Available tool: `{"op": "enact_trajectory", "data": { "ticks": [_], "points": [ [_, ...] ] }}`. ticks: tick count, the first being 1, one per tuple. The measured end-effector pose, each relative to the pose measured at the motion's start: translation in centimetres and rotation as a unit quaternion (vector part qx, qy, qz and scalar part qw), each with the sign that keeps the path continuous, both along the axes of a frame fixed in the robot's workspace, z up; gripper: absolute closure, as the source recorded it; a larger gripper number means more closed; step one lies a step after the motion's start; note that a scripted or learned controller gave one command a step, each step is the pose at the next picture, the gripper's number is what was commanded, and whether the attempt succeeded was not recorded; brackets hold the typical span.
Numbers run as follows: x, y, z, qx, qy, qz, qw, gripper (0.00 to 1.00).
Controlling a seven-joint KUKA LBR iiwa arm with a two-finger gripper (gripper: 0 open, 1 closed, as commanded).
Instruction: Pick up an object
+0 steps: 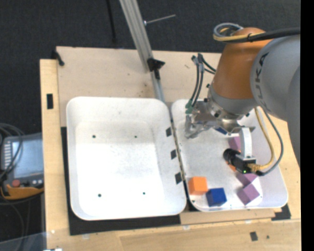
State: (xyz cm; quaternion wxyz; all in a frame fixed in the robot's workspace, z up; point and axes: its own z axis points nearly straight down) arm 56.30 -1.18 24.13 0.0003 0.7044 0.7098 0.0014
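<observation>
My gripper [191,127] hangs low over the back left part of the right bin [209,156], close to the wall it shares with the left bin. An orange cube [199,184] and a blue cube [216,196] lie near the right bin's front edge, well in front of the gripper. A purple block [249,192] lies at the front right. Another purple piece [234,141] peeks out beside the wrist, partly covered by it. Nothing shows at the gripper's tip.
The left bin [120,156] stands beside the right one, their walls touching. A slanted metal rail [138,30] rises behind the bins. Cables and a black fitting [235,158] hang from the wrist over the right bin. A control pendant [21,163] lies off the bench at left.
</observation>
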Motion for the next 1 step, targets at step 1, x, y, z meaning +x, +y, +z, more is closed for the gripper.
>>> {"op": "enact_trajectory", "data": {
  "ticks": [1],
  "points": [
    [0.51,5.37,0.8,0.0001,0.0,0.001,1.0,1.0]
  ]
}}
